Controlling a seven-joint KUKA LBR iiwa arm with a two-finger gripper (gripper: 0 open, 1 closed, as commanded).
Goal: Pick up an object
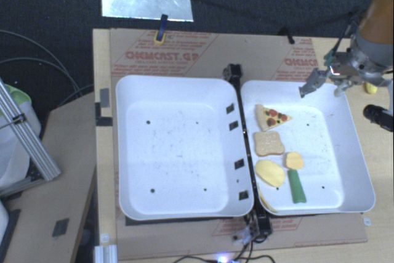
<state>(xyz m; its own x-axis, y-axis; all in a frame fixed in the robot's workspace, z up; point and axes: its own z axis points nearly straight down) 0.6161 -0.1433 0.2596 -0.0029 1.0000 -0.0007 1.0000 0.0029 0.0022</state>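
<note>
Your arm comes in from the right, with its tool (325, 85) above the upper edge of the right bin (345, 132), near that bin's top right corner. Its two fingers (308, 88) stand spread apart with nothing between them, so you are holding no object. All the things you could pick lie in the left half of the right bin, well apart from the tool. A toy pizza slice (271, 116) with red dots lies highest, close to the divider between the bins. Just below it sits a slice of toast (269, 144), pale brown and roughly square. Lower down, a yellow oval piece (270, 173) lies near the divider, and a smaller yellow round piece (294, 161) sits just beside it on the right, below the toast. A green stick (297, 186) lies under the small yellow piece, pointing toward the bin's lower edge. The left bin (178, 145) sits beside it, the two touching along a row of black clips. Both bins rest on a cardboard sheet (203, 49) printed with red lettering, laid on the desk (68, 151).
</note>
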